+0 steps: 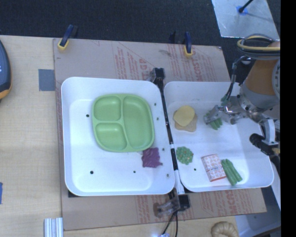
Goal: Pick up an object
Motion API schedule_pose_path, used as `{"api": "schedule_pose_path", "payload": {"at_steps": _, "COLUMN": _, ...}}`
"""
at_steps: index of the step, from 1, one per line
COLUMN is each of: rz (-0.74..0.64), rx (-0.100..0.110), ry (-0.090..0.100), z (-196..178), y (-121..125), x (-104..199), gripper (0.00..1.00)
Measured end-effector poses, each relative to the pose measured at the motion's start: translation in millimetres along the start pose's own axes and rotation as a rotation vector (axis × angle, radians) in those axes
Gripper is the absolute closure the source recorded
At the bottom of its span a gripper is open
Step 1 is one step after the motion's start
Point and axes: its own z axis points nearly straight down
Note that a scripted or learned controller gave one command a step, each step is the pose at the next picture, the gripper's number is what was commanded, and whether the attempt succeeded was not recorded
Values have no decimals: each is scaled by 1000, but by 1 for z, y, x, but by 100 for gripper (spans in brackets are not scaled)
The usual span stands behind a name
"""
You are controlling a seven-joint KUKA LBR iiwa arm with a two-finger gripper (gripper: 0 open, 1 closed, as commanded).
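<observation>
On the wooden surface (29,142), two shallow white plastic bins (79,177) sit side by side. The left bin holds a green compartment plate (123,122). In the right bin, the claw (214,118) pinches a small green object (216,123) at its fingertips; a yellow sponge-like piece (184,117) lies just leftward.
</observation>
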Motion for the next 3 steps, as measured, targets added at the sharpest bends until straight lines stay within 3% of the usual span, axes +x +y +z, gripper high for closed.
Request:
{"api": "schedule_pose_path", "payload": {"at_steps": 1, "rz": -3, "rx": 2, "ry": 1, "z": -12, "y": -1, "x": 1, "gripper": 100}}
{"api": "schedule_pose_path", "payload": {"at_steps": 2, "rz": -8, "rx": -5, "ry": 3, "z": -76, "y": 22, "x": 79, "gripper": 100}}
{"api": "schedule_pose_path", "payload": {"at_steps": 3, "rz": -11, "rx": 3, "ry": 5, "z": -102, "y": -2, "x": 165, "gripper": 100}}
